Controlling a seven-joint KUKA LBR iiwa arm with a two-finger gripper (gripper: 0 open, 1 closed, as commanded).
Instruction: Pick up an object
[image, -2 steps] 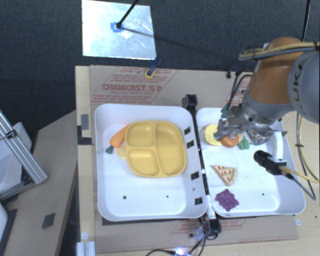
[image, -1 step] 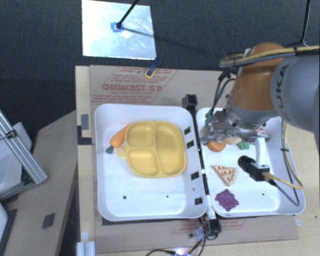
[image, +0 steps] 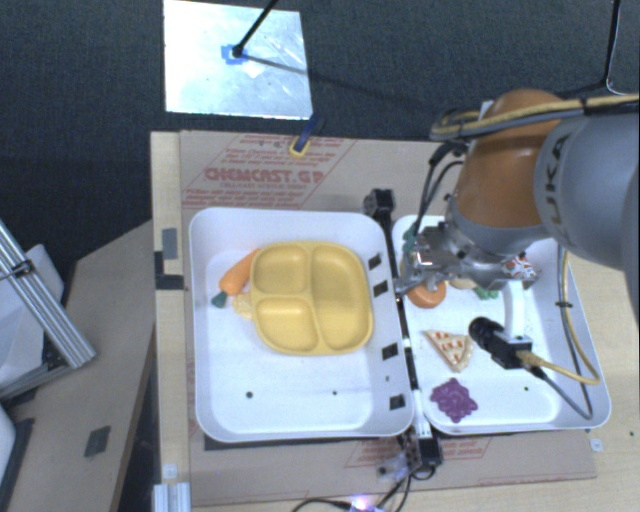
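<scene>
We find the claw (image: 421, 279) low in the right bin (image: 572, 330), close against its left wall, with a small flat orange piece (image: 430, 296) just below and beside it. We judge this to be the thing to pick up, since it lies nearest.

To do the step well, we would centre the claw squarely over the orange piece before closing, because the piece is low and thin and a grip from one edge would likely slide off it. The bin wall stands just beside it, so we would come straight down and keep clear of the wall, then lift straight up and check that the piece comes along.

The wrist hides the tips from above, so we cannot tell whether the claw is spread or pressed together, nor whether it touches the orange piece. We see nothing held in it.

Further out in the same bin, a pizza slice (image: 450, 347) lies near the middle and a purple bunch (image: 455, 398) lies towards the near edge, both apart from the claw. In the left bin (image: 290, 415) a yellow plate (image: 305, 298) sits with a carrot (image: 237, 272) touching its left side.
</scene>
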